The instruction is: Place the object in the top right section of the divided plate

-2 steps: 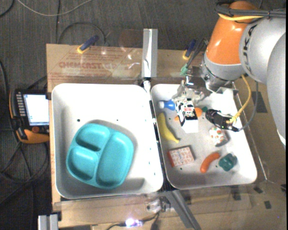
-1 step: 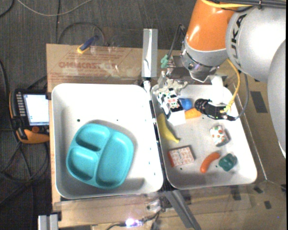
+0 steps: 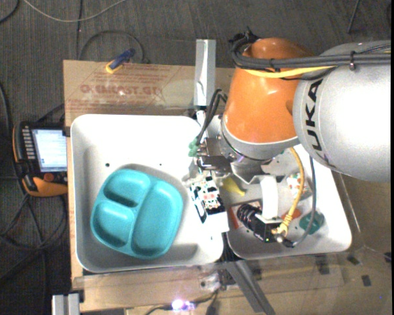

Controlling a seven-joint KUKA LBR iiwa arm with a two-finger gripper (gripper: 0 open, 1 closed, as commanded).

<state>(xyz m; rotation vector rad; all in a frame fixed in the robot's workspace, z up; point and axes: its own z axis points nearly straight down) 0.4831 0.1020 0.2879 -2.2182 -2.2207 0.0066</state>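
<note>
The teal divided plate [image 3: 138, 213] lies in the left white bin [image 3: 118, 133], toward its lower half, with one large section on its right side and two smaller ones on its left. The grey arm with its orange band [image 3: 262, 104] reaches over the seam between the two bins, covering most of the right bin [image 3: 335, 238]. The claw [image 3: 207, 199] hangs just right of the plate, over the left bin's right rim. Whether it is released or clenched cannot be told, and the object to be placed cannot be made out. A teal item [image 3: 313, 223] and something yellow [image 3: 231, 188] show in the right bin. A teach pendant [image 3: 43, 156] lies left of the counter [image 3: 118, 87].
</note>
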